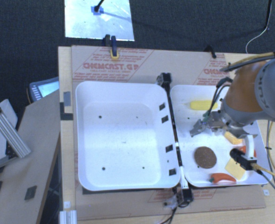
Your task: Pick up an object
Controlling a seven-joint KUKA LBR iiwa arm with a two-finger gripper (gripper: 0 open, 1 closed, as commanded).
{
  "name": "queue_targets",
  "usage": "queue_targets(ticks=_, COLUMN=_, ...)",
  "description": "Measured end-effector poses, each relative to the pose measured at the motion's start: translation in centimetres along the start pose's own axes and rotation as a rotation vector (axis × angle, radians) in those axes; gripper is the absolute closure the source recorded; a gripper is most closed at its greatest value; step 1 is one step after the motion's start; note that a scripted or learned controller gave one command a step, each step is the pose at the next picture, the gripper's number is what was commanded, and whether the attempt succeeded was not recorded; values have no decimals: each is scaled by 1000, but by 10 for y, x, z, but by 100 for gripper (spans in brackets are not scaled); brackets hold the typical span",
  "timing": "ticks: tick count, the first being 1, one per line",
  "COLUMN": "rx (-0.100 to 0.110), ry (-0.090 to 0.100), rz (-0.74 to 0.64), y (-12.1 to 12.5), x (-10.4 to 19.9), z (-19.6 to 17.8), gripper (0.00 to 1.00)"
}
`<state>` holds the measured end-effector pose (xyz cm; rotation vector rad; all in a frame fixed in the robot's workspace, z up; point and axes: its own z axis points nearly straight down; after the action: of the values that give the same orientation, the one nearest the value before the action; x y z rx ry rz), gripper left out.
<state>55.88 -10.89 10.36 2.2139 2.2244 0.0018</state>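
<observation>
Two white bins sit side by side on the bench, and I take the right bin (184,94) as my landmark. My arm (256,94) reaches over its right wall, orange band above the wrist. My gripper (200,126) hangs low over the middle of that bin's floor; whether its hold is open or closed I cannot tell, and nothing shows caught in it. Toward the bin's far wall lies a yellow block (200,105). Near its front wall rests a brown disc (205,157), apart from my gripper. An orange-red piece (222,178) lies against the front wall, and a pale yellow wedge (235,170) sits in the front right corner. The left bin (123,139) adjoins the right bin's left wall.
</observation>
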Motion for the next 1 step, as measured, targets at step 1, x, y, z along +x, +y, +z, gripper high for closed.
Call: queue_targets(ticks=1, rx=-6, ry=-2, rz=0, y=66, x=-34, z=18, gripper=0)
